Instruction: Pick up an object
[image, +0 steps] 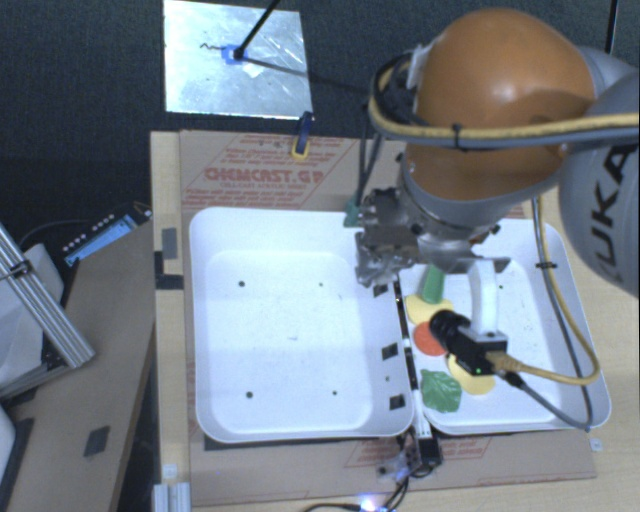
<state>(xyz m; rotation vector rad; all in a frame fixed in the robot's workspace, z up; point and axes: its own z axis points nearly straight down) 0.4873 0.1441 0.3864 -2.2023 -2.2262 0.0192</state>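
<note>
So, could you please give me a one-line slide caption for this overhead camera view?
KUKA arm's gripper poised over the right bin, above small green, orange and yellow objects.

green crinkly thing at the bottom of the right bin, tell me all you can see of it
The green crinkly object is a small, irregular, leaf-like piece in mid green with a bumpy, ruffled surface, possibly soft plastic. It lies flat on the floor of the right bin, close to the bin's near left corner beside the divider. A yellow object sits against its right side, and an orange disc lies just above it. The black sensor block hangs over its upper right.
</note>
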